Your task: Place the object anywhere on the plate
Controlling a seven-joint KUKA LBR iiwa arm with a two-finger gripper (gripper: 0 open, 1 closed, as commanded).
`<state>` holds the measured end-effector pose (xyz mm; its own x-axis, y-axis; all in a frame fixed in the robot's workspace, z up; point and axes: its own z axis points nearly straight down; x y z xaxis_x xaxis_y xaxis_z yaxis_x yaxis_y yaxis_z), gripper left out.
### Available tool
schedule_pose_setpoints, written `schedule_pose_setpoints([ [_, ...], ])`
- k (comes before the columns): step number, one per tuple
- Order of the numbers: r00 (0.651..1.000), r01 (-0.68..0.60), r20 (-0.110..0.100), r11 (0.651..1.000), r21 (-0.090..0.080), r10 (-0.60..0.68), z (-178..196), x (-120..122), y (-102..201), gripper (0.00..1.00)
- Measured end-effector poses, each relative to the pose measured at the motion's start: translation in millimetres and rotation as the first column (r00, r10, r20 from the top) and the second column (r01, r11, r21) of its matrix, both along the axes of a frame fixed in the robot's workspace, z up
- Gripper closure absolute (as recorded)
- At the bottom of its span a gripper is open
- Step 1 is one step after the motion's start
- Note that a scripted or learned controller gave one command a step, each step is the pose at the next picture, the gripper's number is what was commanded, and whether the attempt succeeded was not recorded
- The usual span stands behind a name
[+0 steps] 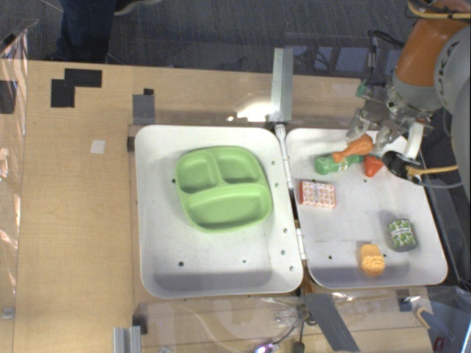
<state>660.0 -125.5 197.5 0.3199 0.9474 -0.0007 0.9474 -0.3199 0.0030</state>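
Two shallow white bins sit side by side across the middle of the frame. The left bin (158, 271) carries the green plate (222, 187), a moulded tray with three compartments, lying slightly left of that bin's centre. The right bin (346, 259) holds the loose items.

The grey arm (430, 57) with its orange band comes in from the upper right of the frame, and its gripper (372, 134) hangs over the upper right part of the right bin. Directly beneath its tip lies the toy carrot (342, 158), an orange body with a green leafy end pointing left; the orange end sits right at the gripper. From this slant I cannot tell whether the fingers are spread or closed, nor whether the carrot is actually caught between them.

Judging by its look, the carrot is a light, hollow plastic toy: stiff, smooth and probably a little slippery, with a tapered body that could squirt out of a pinch. The thicker orange part near the green top seems the safest place to close on, across its narrow width.

Smaller things follow: a patterned red-and-white box (318, 194) near the divider, a green-and-white can (402, 234) at lower right, a yellow-orange lumpy toy (372, 259) near the bottom edge, and a small red piece (374, 166) just right of the carrot.
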Motion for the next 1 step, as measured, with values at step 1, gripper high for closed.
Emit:
schedule_pose_setpoints([
  [1, 1.0, -0.003, -0.002, 1.0, 0.002, 0.003, -14.0, -23.6, 88.0, 1.0],
])
